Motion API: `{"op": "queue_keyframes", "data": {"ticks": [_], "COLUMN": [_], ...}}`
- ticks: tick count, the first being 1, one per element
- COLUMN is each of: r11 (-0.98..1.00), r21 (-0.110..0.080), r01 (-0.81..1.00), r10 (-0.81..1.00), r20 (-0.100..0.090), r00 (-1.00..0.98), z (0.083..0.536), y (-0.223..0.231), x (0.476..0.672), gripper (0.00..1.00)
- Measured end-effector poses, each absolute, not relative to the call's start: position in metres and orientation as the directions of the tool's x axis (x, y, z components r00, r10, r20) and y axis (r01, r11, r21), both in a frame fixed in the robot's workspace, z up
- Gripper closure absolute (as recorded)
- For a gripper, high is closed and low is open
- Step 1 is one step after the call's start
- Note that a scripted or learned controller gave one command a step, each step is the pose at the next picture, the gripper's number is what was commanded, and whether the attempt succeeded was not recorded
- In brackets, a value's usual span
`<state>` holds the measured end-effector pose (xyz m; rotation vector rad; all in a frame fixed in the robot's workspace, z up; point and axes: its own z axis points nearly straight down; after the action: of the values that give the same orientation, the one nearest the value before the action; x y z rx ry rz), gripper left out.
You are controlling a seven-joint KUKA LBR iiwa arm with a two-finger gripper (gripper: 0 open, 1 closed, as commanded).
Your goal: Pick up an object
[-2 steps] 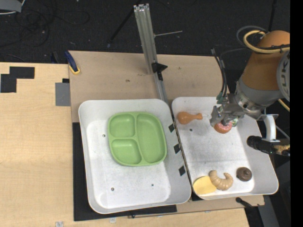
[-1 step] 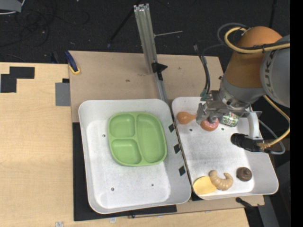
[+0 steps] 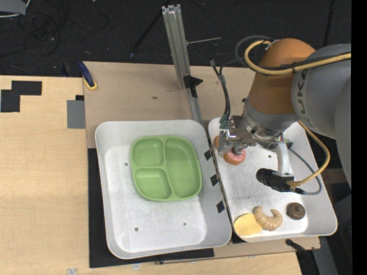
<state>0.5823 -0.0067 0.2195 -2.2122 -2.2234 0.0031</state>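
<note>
Two shallow white bins sit on a wooden bench; the left bin (image 3: 114, 222) has a smooth green three-compartment plate (image 3: 166, 168); over the right bin (image 3: 321, 211) the gripper (image 3: 232, 148) hangs right above a round pinkish-orange object (image 3: 234, 156), can't tell if its fingers are apart; near the front edge sit a ridged tan croissant (image 3: 268, 217), a yellow disc (image 3: 246, 226) and a small brown doughnut (image 3: 296, 211).

Pincer (image 3: 231, 146) fingertips masked by wrist; pink object (image 3: 234, 157) partly hidden beneath; arm (image 3: 321, 90) cropped right.

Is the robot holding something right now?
I can't tell. The gripper sits right over a small pinkish-orange thing in the right bin, but the arm hides whether it grips it.
</note>
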Motion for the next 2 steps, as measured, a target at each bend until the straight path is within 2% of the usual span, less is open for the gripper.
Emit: {"op": "queue_keyframes", "data": {"ticks": [2], "r11": [0.006], "r21": [-0.003], "r01": [1.0], "r10": [1.0], "r20": [0.002], "r00": [-0.006], "z": [0.237], "y": [0.094], "x": [0.575], "gripper": [1.0]}}
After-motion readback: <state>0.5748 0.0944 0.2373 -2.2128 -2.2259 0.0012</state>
